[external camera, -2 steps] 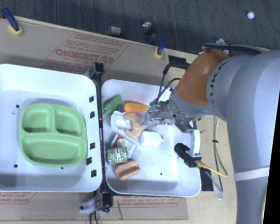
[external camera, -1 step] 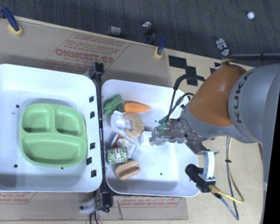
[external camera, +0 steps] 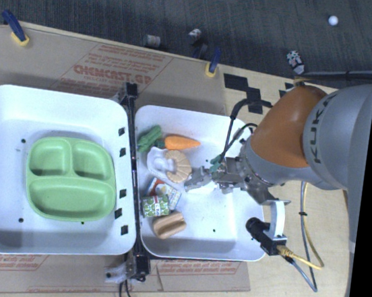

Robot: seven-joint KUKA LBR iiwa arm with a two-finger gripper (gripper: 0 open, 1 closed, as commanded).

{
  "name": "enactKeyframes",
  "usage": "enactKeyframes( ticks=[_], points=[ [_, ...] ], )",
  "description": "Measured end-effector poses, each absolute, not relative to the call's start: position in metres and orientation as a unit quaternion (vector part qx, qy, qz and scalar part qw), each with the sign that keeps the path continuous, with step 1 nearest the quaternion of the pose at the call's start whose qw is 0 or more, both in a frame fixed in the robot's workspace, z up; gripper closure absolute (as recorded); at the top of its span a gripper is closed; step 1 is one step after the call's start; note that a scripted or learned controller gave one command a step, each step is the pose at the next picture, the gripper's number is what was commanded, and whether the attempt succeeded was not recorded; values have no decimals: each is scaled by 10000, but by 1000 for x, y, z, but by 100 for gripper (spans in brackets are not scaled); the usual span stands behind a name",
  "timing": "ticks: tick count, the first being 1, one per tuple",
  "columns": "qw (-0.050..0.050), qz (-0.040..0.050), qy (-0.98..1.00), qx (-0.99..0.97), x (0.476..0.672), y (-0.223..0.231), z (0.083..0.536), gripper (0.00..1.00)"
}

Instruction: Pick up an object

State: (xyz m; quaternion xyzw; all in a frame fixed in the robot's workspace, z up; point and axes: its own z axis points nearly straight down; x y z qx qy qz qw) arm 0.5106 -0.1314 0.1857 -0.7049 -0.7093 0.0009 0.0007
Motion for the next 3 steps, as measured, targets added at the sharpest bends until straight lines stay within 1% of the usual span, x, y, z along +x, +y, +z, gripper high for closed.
enactKeyframes(
  ticks=[1,2,3],
  points=[
    [-74,-33,-7100,-7041,571,-110,107,0],
    [-102,-33,-7105,-7036,572,-112,120,100],
    [-1,3,-7084,-7058,534,-153,185,100]
  ],
)
